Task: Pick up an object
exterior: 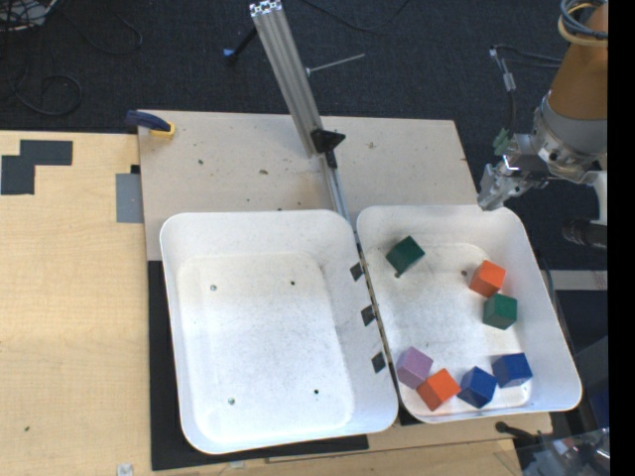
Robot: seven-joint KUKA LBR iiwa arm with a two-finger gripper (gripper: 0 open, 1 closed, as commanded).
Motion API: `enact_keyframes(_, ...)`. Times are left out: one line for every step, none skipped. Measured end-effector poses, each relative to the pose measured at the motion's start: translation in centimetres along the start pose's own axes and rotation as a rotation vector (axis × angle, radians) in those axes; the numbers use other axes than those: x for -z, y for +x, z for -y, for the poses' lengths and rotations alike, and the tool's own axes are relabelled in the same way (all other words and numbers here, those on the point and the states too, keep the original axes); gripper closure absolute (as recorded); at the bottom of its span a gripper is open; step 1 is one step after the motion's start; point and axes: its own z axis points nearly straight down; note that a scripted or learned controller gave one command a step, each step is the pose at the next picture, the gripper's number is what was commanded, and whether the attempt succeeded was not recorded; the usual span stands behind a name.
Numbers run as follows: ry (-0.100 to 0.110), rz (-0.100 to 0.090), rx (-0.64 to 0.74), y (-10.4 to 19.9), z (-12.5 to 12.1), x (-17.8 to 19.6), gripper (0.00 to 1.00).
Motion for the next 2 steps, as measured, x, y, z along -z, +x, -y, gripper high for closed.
enact_keyframes(0.005, -0.003, -0.004, 4.8, 2.6, -1.4, 1.00)
enact_keyframes(0.005, -0.003, -0.005, 9.4, 4.1, -2.0, 1.00)
